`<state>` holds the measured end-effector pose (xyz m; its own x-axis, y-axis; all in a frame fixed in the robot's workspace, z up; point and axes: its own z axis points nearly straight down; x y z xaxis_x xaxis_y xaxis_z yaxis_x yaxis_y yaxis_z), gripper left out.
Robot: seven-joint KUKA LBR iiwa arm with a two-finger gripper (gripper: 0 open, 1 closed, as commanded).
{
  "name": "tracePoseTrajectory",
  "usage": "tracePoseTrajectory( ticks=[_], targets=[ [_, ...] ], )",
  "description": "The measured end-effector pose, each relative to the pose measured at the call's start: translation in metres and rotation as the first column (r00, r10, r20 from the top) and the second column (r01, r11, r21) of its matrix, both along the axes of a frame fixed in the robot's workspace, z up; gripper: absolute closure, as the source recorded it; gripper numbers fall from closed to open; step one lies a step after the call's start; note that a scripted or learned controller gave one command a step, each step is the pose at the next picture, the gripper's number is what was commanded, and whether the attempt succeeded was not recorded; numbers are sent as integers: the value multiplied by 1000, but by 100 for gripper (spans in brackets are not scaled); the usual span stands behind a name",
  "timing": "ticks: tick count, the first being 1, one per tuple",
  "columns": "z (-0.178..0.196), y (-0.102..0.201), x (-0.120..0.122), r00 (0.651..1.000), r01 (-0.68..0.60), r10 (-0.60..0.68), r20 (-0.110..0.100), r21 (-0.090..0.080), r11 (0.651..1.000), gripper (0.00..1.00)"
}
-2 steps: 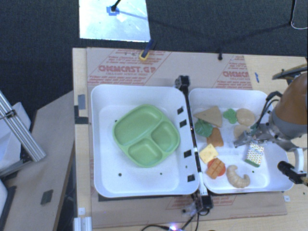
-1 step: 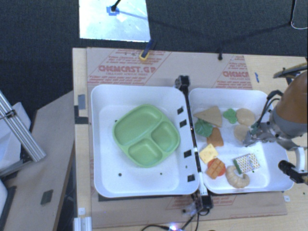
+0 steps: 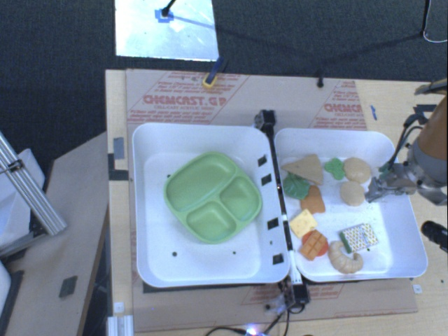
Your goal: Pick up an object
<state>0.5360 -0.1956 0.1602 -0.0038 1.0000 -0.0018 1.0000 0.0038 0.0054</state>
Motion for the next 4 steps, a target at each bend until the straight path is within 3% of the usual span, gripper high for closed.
tracePoseTrajectory(
  ticks=[1, 2, 4],
  targets=[
    [46, -6, -3, 1000, 1, -1, 0, -1, 1000, 100],
    [65, -6, -2, 1000, 0, 0, -2, 0, 1000, 100],
    [72, 84, -5, 1000, -4, 5, -3, 3, 1000, 100]
  ],
)
